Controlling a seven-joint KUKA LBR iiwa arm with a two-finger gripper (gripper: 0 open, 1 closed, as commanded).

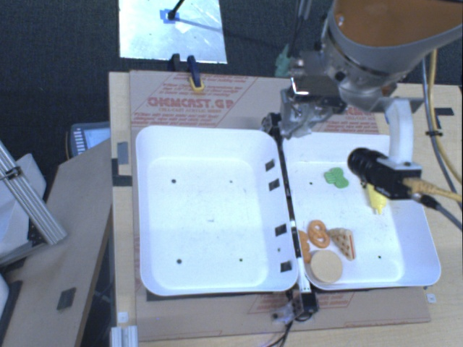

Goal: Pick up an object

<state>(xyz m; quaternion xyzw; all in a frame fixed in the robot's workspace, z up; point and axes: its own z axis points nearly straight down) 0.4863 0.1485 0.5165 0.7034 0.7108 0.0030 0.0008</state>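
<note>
A: Above the back rim of the right bin (427,262), close to the divider between the 2 bins, is that where the gripper (298,121) hangs?

B: Yes, up at that corner. I see nothing carried under it. Whether the fingers are apart or together I cannot tell, because the wrist hides them from this angle.

A: So how far along would you put the job?

B: Early, in my judgement. No object has been lifted. All of them lie on the bin floor, well apart from the gripper. The approach, the descent, the grasp and the lift are all left to do.

A: What does the right bin hold?

B: A small green piece (335,178) sits alone toward the back. Near the front edge there is a cluster of 3 things. An orange pretzel (318,232) lies just beside a tan wedge (343,243), and a round tan disc (326,267) lies in front of them, touching or nearly so. A further orange piece (304,246) lies against the divider wall, but it is too small to name.

A: And the left bin (210,215)?

B: I see nothing lying in it, just 4 small dark dots on the white floor.

A: Which object looks easiest?

B: Probably the green piece, since it stands clear of the others.
</note>
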